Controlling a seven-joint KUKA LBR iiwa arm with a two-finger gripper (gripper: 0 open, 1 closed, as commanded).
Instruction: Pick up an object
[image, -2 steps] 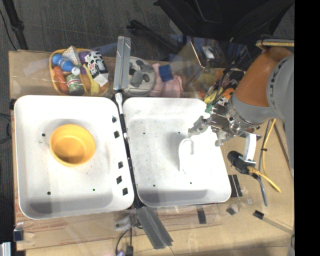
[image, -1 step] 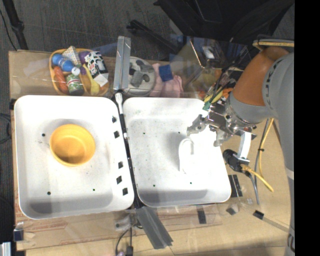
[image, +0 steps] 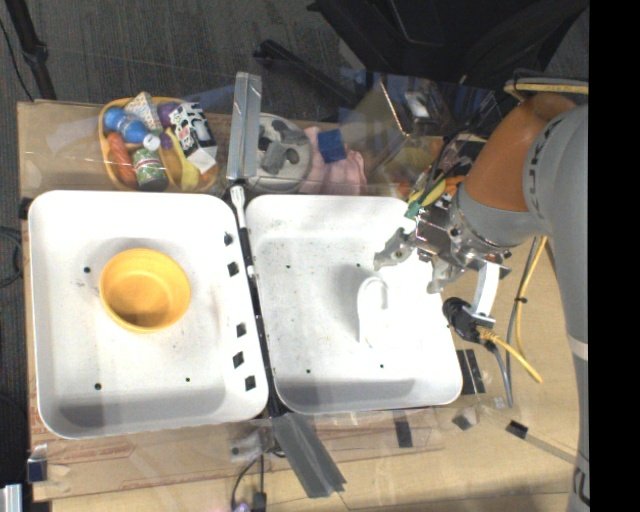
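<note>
A yellow bowl (image: 146, 288) sits upright in the left bin (image: 60, 400). In the right bin (image: 300, 390) lies a white curved object (image: 372, 308), hard to tell apart from the white floor. My gripper (image: 411, 272) hangs over the right bin's far right part, just above and to the right of the white object. It is open, its fingers spread apart with nothing between them. The grey arm with its orange band (image: 505, 160) reaches in from the right.
A yellow basket of small toys and bottles (image: 155, 145) stands behind the left bin. Grey, blue and pink items (image: 320, 155) lie behind the right bin. Cables and a yellow hose (image: 510, 355) trail off the wrist at the right bin's edge.
</note>
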